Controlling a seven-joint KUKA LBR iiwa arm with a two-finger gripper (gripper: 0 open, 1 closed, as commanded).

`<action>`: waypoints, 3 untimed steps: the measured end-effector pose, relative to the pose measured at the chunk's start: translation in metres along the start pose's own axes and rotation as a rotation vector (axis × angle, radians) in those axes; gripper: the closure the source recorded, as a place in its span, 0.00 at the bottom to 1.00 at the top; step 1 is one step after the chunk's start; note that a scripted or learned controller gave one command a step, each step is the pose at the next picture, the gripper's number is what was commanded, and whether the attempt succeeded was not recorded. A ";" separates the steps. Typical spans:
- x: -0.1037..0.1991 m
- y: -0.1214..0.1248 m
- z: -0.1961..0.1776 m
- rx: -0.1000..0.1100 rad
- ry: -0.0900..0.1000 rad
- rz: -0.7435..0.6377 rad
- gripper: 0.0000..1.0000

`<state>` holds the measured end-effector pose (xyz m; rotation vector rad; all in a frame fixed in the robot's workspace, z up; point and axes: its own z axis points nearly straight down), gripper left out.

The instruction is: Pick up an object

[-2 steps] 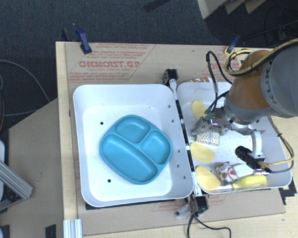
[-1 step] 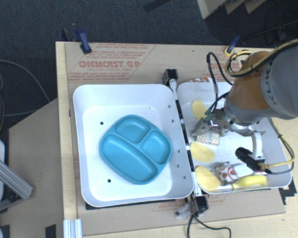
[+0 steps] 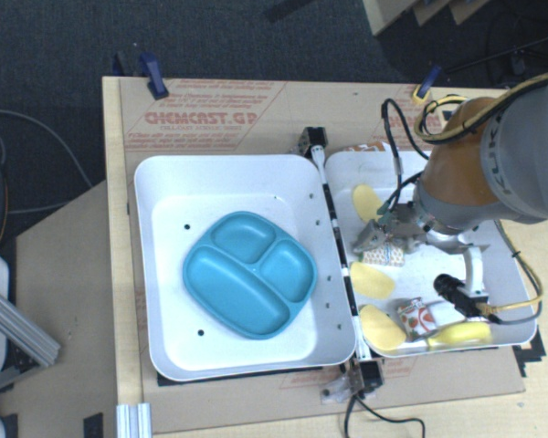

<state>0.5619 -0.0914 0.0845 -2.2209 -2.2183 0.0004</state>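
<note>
My gripper [image 3: 380,233] is low in the right bin [image 3: 521,265], near its left wall. It hangs over a small speckled white packet [image 3: 385,256]. A pale yellow oval piece [image 3: 365,199] lies just behind the gripper and another yellow piece [image 3: 373,282] just in front. Along the bin's front edge lie a third yellow piece [image 3: 382,328], a red and white packet [image 3: 418,316] and a yellow banana-shaped object [image 3: 461,334]. The wrist hides whatever sits directly under the gripper.
The left bin [image 3: 164,199] holds a blue divided plate [image 3: 248,274]. The grey and orange arm [image 3: 493,158] covers the right bin's back right part. A black cable end [image 3: 452,293] hangs beside the arm. Clamps join the bins at their shared wall.
</note>
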 end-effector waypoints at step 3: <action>-0.009 -0.002 0.000 -0.003 -0.002 -0.001 0.00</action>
